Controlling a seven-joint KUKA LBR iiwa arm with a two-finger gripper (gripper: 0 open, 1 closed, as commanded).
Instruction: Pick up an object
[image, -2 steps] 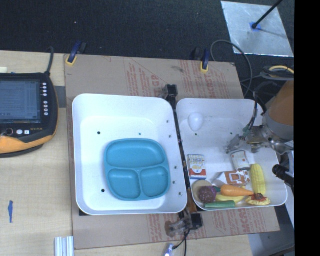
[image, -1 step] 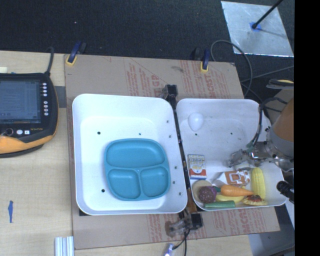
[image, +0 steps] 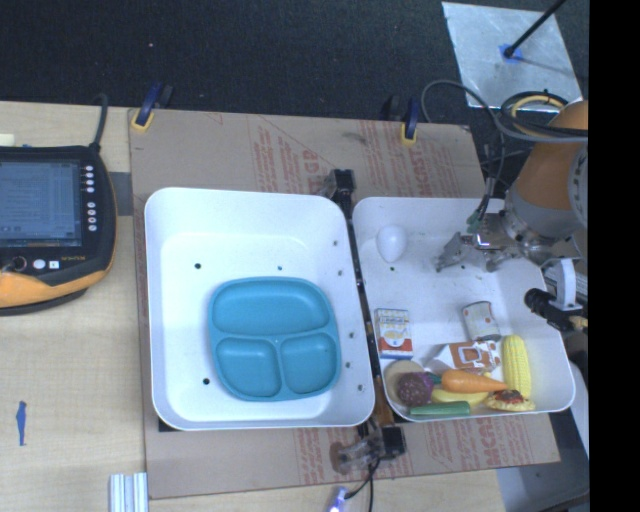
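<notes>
Camera view: right bin (image: 420, 215) is my landmark. Tool (image: 476, 250) sits over its far-right part, fingers spread, nothing between them, so released. It is not touching any object as far as I can tell.

Pickable items are all in the right bin: white egg (image: 390, 242) at the far-left part, well apart from the tool; small can (image: 481, 321) mid-bin, nearest the tool; juice carton (image: 393, 333) by the left wall; corn (image: 516, 364), carrot (image: 470, 381) and other toy food crowded at the near edge. Blue divided plate (image: 275, 336) sits in the left bin (image: 170, 300), beside the right bin.

Step, my read: pre-grasp, target not yet committed. Next move needs the tool centred over one item, likely the can or egg, then straight descent and closing. Near-edge clutter risks a bad pinch.
</notes>
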